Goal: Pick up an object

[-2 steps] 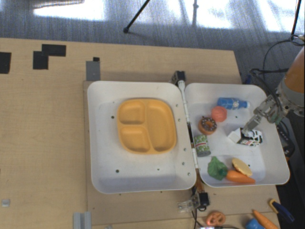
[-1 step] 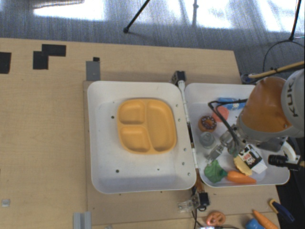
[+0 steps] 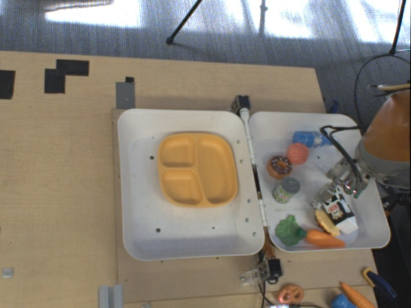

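Two white bins sit on the desk: the left bin holds a yellow divided plate, the right bin the crowded toys. The tool hangs over a black-and-white carton, touching a banana; whether it is open I cannot tell. It may pinch both or slip off.

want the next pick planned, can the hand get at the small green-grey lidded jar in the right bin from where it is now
Probably yes. The hand hangs over the right white bin, and the small green-grey lidded jar stands just beside it with open floor between them. The sprinkled brown doughnut sits close behind it.
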Tool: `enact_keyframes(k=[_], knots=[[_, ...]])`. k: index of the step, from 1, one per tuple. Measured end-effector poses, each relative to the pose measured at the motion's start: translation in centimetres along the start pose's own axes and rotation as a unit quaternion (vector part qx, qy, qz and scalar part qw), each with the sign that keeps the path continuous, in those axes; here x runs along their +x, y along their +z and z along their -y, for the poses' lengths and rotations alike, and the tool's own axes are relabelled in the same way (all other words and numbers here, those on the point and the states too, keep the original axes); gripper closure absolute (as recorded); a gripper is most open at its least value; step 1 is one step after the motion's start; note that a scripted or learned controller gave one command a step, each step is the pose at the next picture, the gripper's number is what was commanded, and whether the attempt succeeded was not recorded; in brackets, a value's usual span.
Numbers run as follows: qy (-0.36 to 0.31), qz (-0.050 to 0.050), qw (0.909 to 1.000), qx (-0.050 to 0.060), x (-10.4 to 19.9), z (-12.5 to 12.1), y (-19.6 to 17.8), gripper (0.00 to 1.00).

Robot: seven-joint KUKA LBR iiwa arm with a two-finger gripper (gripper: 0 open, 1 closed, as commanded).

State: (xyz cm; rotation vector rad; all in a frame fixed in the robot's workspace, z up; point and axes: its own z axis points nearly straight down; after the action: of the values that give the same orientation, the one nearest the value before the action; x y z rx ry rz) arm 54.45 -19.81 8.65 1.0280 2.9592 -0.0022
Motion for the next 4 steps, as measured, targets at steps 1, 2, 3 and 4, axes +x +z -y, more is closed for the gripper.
enact_keyframes(k=[1, 2, 3, 4], knots=[[0.112, 0.0, 0.9937, -0.002, 6.1, -3.3, -0.1, 0.0], [0.041, 0.0, 0.9992, 0.0, 0.9, 1.9, 0.0, 0.0], [0.041, 0.004, 0.9991, -0.003, 0.6, 1.6, -1.3, 1.0], [0.086, -0.003, 0.9963, -0.001, 6.6, -4.8, -7.5, 1.0]])
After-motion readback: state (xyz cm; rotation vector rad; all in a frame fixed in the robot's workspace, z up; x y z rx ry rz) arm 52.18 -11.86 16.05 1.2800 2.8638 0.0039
